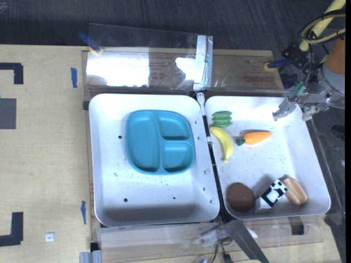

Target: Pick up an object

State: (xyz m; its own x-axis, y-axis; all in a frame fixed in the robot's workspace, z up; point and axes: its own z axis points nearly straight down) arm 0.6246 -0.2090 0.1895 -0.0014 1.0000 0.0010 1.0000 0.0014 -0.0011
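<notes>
- At the right bin's (307, 147) far right corner, the gripper (299, 104) hovers; whether its jaws are apart, I cannot tell.
- Carrot (256, 138) lies near, left and nearer the camera, untouched.

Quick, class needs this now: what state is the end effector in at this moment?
End effector: above the right bin's upper right corner, holding nothing visible; open or closed cannot be told.
</notes>
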